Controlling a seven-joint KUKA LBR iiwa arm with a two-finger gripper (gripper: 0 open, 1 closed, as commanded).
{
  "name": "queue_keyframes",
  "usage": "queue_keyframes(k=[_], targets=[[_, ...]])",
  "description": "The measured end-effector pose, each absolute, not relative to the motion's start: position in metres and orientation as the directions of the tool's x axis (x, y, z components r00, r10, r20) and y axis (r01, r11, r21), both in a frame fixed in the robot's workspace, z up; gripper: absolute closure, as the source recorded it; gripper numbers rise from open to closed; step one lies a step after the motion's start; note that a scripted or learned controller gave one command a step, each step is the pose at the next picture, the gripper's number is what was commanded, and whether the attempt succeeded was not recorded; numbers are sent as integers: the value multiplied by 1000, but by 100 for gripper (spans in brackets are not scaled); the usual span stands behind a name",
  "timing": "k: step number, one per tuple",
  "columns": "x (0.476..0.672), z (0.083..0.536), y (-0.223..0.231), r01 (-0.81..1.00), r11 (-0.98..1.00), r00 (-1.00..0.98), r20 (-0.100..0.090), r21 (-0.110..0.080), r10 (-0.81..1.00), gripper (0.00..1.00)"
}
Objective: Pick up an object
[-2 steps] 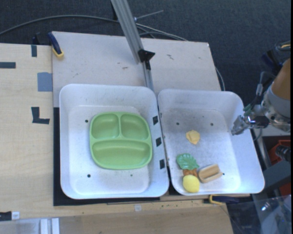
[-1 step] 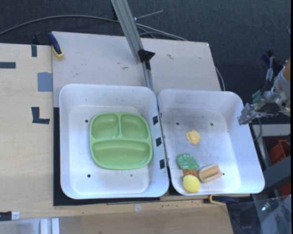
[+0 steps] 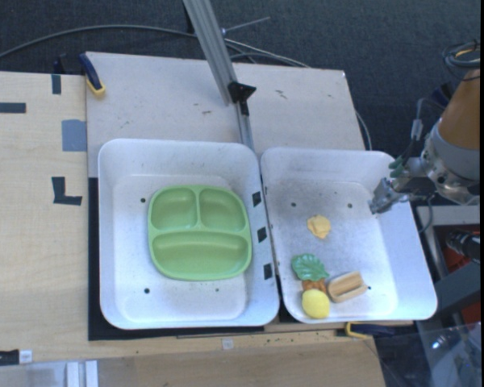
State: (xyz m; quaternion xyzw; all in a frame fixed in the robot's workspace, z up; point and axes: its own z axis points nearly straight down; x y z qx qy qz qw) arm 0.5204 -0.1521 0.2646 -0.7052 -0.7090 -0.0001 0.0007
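Pincer (image 3: 383,197) tips blurred, bin (image 3: 403,240) rim

the green divided plate (image 3: 199,232) looks like smooth, slightly glossy plastic, the two white bins (image 3: 113,216) matt speckled plastic, the bench (image 3: 24,240) pale wood grain, and the slanted rail (image 3: 210,35) brushed metal.

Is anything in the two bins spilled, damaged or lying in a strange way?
Nothing stands out. The green plate lies flat in the left bin; the small toys cluster in the right bin, unspilled.
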Motion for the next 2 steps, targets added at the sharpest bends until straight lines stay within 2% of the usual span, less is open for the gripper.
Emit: queue_keyframes(k=[2], targets=[[529, 236, -45, 1000, 6, -6, 1, -3, 1000, 100]])
